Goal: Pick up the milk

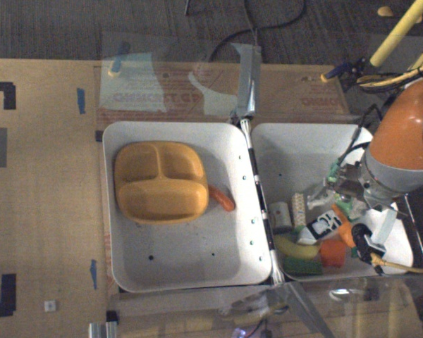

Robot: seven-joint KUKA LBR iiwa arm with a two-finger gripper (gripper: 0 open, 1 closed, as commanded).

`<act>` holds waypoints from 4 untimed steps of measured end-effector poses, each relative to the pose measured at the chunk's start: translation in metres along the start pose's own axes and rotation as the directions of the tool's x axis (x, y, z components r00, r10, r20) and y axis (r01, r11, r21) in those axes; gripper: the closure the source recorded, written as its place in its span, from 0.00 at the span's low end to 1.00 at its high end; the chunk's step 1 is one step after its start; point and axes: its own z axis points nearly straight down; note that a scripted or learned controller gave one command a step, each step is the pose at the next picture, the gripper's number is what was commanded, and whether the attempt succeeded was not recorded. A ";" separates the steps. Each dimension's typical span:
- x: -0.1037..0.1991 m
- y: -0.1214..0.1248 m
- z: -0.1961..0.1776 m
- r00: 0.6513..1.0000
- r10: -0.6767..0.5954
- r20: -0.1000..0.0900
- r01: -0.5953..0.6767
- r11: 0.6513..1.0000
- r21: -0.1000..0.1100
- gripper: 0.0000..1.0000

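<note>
The milk (pixel 325 225) looks like a small white carton with black markings, lying tilted in the front part of the right bin (pixel 285 150) among other toy foods. My gripper (pixel 336 186) hangs over the right side of that bin, just behind and slightly right of the carton. The grey wrist and the orange band (pixel 403 134) above it hide part of the gripper. I see nothing clearly held in it.
Around the milk lie a banana (pixel 297 247), a red block (pixel 332 253), a green piece (pixel 301 265) and an orange item (pixel 345 232). The left bin (pixel 190 259) holds a yellow divided tray (pixel 160 180) and a carrot (pixel 222 198). A metal divider (pixel 257 203) separates the bins.
</note>
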 end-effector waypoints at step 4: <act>0.044 -0.028 -0.015 0.993 0.119 0.000 -0.119 0.993 -0.001 1.00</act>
